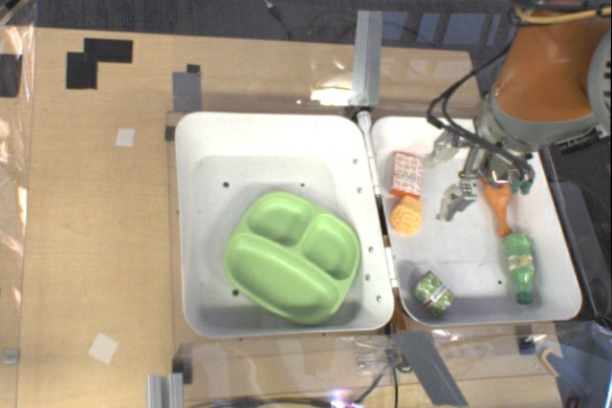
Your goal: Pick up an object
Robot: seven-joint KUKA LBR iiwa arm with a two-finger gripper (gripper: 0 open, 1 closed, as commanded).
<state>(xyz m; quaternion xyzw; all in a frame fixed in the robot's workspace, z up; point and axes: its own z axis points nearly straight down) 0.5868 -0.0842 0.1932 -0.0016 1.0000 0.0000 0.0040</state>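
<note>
Orange carrot [499, 207] just beside gripper [475, 189] | gripper state: cannot tell | advice: centre over carrot, descend straight, clear of green bottle [519, 265] below carrot

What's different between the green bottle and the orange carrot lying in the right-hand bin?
The bottle is green, while the carrot is orange. The bottle lies nearer the bin's front edge; the carrot lies further back, right under the pincer. The bottle looks thicker and blunt, whereas the carrot tapers to a point. Both lie flat in the right bin, near its right wall.
</note>
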